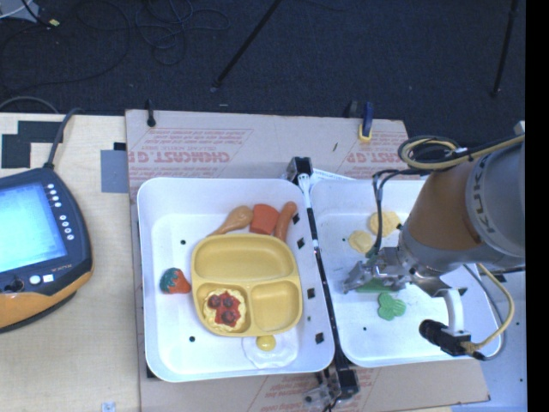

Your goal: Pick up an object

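The arm point(467, 209) reaches in from the right and bends down over the right bin point(360, 354). The end effector point(364, 275) sits low in that bin, near its middle and slightly toward the divider between the bins. Whether it is open or closed cannot be told from this angle, and no object can be seen in its grip.

Right bin contents:
- A green piece point(391, 306) lies on the bin floor just right of and below the end effector.
- A darker green strip point(374, 287) lies just beside the end effector, partly under it.
- Two pale yellow pieces point(383, 222) lie toward the far side, one near the arm's body and one point(359, 242) just above the end effector.

Left bin point(163, 350) contents:
- A yellow tray point(249, 260) with three compartments lies in the middle. Its lower left compartment holds a red item point(225, 302).
- An orange-red block point(263, 219), a sausage point(286, 220) and a tan drumstick point(234, 222) lie together at the tray's far edge.
- A strawberry point(174, 281) lies left of the tray, apart from it.
- A fried egg point(268, 346) lies at the tray's near edge.

A handheld pendant point(34, 243) with a lit screen rests on the bench point(94, 350) left of the bins.
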Action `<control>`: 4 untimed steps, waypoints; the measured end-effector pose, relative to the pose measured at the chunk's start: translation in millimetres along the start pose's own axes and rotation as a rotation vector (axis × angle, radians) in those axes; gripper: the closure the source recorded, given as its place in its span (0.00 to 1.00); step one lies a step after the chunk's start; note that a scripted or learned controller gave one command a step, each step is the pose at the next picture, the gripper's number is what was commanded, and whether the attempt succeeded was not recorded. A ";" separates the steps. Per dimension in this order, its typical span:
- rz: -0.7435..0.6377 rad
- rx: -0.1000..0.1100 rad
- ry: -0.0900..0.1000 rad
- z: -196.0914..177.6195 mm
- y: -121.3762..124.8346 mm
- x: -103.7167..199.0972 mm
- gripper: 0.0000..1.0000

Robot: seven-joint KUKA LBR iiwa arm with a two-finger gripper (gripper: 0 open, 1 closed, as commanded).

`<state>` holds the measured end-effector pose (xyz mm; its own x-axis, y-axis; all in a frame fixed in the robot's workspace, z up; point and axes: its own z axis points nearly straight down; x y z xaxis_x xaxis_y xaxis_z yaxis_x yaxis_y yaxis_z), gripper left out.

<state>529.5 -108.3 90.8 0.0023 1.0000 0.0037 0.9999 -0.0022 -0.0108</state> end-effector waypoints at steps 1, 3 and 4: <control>-0.001 -0.014 -0.007 0.7 2.7 13.2 0.00; 0.002 -0.016 -0.004 -9.7 -3.7 -1.8 1.00; -0.005 -0.012 -0.004 -227.7 -26.7 39.7 1.00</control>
<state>505.3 -69.4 319.0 -0.0028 1.0000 -0.0006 1.0000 0.0028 0.0014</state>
